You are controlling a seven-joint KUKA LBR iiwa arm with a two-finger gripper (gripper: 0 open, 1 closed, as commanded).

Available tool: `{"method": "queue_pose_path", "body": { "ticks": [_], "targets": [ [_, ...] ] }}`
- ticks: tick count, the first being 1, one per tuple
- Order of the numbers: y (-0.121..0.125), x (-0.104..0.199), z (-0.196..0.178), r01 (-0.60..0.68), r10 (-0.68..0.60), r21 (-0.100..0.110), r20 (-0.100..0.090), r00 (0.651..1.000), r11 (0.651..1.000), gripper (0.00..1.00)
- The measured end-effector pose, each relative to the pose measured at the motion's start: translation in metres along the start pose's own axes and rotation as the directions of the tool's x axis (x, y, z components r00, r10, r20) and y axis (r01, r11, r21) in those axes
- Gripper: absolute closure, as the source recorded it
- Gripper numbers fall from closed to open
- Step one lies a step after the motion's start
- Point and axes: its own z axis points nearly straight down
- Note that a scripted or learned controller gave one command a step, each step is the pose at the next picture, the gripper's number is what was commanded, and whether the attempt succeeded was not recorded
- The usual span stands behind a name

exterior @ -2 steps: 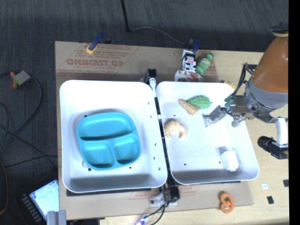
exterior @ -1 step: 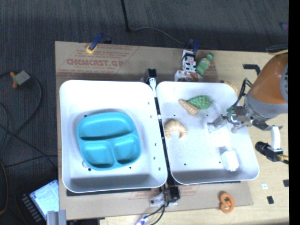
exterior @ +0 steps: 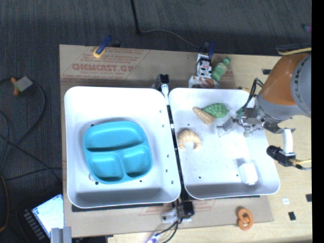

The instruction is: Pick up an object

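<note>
Here, glossy blue moulded tray [exterior: 117, 151]

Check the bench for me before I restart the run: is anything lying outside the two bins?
Yes. A small orange pretzel-like piece lies on the board below the right bin, and a toy bottle and green figure lie above its top edge. The croissant sits inside that bin.

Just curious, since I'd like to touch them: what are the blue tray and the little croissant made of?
The blue tray looks like molded plastic: even color, soft sheen, rounded compartments. The croissant is probably a plastic or rubber toy, going by its smooth tan surface, though real pastry can't be ruled out by looks alone.
</note>
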Motion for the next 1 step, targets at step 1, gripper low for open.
{"method": "queue_pose_path", "body": {
  "ticks": [1],
  "targets": [
    [0.0034, 0.0261, 0.0247, -0.001, 0.001, -0.004, 0.004, 1.0, 1.0, 0.0]
  ]
}}
